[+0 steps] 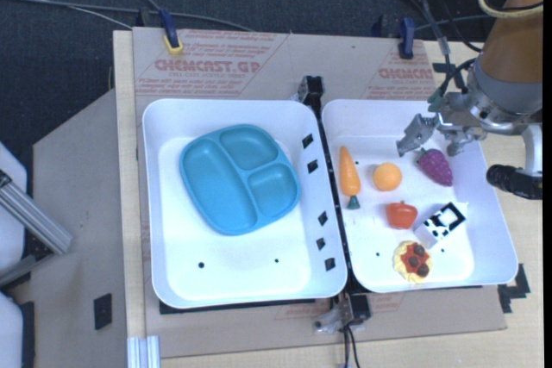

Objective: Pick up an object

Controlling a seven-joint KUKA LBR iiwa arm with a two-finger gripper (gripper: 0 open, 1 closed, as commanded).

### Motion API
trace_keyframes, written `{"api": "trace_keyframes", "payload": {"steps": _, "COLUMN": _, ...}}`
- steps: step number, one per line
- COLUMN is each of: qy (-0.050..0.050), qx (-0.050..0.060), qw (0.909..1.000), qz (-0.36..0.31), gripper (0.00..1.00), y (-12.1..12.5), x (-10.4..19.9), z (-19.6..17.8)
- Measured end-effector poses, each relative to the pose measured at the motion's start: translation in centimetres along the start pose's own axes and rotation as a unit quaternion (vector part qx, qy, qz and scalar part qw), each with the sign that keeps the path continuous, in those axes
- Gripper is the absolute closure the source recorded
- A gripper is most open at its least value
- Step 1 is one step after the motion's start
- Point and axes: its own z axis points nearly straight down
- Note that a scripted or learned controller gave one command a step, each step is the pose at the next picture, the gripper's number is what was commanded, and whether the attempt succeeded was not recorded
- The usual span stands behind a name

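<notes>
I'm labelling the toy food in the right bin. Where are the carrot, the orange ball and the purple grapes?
carrot (348, 172): camera view, on the middle of its orange body.
orange ball (387, 177): camera view, on its centre.
purple grapes (436, 166): camera view, on the middle of the bunch.

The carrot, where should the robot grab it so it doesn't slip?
Probably across the thick orange middle of the carrot, coming straight down from above. It lies flat and lengthwise in the right bin, green tip toward the camera, close to the bin's left wall, so fingers should close on its long sides.
</notes>
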Motion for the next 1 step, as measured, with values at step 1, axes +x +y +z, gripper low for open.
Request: {"api": "trace_keyframes", "payload": {"steps": 1, "qy": -0.001, "qx": -0.006, "qw": 1.0000, "qz": -0.001, "gripper": 0.00, "y": 0.24, "x": 0.02, "z": -0.64}}
